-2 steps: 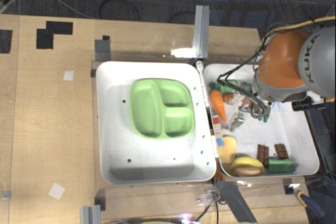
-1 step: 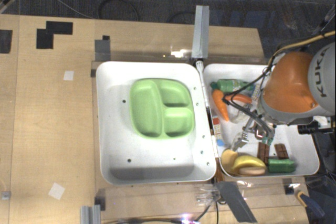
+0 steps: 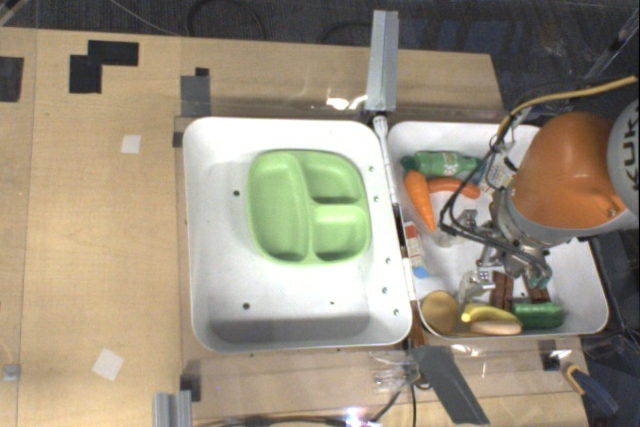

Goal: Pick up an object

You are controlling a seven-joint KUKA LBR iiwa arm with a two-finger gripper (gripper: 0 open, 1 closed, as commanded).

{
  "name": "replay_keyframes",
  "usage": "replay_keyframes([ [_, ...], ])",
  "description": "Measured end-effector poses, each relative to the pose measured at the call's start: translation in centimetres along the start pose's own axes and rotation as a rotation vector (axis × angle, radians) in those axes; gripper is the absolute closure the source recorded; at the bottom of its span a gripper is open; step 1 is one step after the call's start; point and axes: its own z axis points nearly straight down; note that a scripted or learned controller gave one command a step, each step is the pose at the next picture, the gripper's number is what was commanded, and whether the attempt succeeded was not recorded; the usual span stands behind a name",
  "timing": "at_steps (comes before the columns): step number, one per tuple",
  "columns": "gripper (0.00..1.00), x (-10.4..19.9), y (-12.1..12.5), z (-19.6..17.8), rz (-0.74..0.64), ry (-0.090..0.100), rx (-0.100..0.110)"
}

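The right bin (image 3: pixel 597 287) holds several objects. A green bottle (image 3: pixel 441 162) lies at its back, with an orange carrot (image 3: pixel 420 200) just in front of it. Along the front wall sit a tan round cup (image 3: pixel 436 311), a yellow banana (image 3: pixel 490 317) and a green cucumber (image 3: pixel 541 316). My gripper (image 3: pixel 492 282) reaches down into this bin from under the orange wrist band (image 3: pixel 565 180). It hangs just above the banana, next to a brown object (image 3: pixel 504 293). The wrist hides the middle of the bin.
The left bin (image 3: pixel 205 215) holds a light green divided plate (image 3: pixel 307 205) near its middle. A metal post (image 3: pixel 382 60) stands at the back between the bins. Cables (image 3: pixel 520 115) loop over the right bin's back edge.
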Motion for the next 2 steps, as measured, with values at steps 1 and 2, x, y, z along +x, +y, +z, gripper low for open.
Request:
replay_keyframes([
  [1, 0.00, -13.0, 1.0, 0.5, 0.061, 0.037, -0.004],
  [2, 0.00, -11.3, 2.0, 0.5, 0.127, 0.006, -0.002],
])
